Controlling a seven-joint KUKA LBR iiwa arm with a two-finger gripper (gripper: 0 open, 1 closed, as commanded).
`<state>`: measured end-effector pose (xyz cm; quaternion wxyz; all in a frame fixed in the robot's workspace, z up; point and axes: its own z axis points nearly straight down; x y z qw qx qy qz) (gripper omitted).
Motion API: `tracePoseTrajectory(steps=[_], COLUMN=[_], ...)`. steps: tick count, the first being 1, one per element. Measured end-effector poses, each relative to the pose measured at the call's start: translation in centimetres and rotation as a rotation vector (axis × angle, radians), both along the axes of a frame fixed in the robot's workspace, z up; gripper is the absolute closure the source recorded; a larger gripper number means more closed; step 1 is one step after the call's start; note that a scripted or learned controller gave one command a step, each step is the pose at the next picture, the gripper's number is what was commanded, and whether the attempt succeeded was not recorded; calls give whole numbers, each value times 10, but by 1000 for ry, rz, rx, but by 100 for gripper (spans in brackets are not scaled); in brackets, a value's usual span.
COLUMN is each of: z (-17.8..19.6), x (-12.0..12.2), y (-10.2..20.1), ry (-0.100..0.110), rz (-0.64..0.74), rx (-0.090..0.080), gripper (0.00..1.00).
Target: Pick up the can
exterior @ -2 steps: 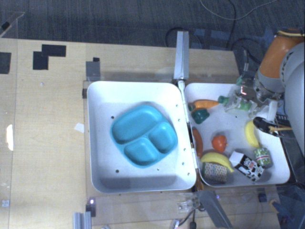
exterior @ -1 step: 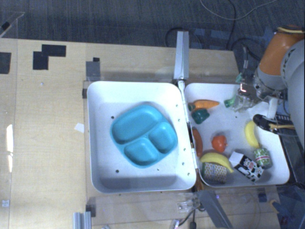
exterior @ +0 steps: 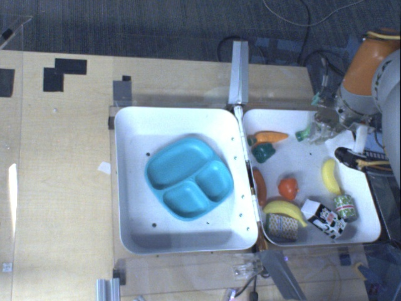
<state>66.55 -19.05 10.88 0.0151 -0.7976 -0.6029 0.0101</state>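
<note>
A: Where was the can (exterior: pixel 344 207)?

B: It lay in the right bin (exterior: pixel 374 234), near that bin's front right corner, tilted on its side. A black-and-white patterned box (exterior: pixel 325 220) sat just beside it, toward the bin's front edge.

A: And around those?

B: A yellow banana (exterior: pixel 329 175) lay by the right wall, above the can. A second banana (exterior: pixel 285 211) rested on a dark mesh-like object (exterior: pixel 282 229) at the front edge. A red tomato-like thing (exterior: pixel 287 187) sat mid-bin, a carrot (exterior: pixel 270 137) and a green piece (exterior: pixel 263 152) near the back left corner.

A: The hand?

B: The hand (exterior: pixel 321 130) hung over the right bin's back right corner, well apart from the can. Whether it was open or closed, nobody could tell; nothing showed in its grasp.

A: The other bin?

B: The left bin (exterior: pixel 131 231) held a blue divided tray (exterior: pixel 189 177). Both bins stood on the desk (exterior: pixel 56 187).
</note>
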Motion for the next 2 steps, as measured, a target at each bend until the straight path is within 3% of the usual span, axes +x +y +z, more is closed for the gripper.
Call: tracePoseTrajectory(steps=[1, 2], z=[-23, -13], x=[-3, -3], y=[-8, -8], ry=[-2, 0], rz=[2, 6], rx=[-7, -9], gripper=[100, 100])
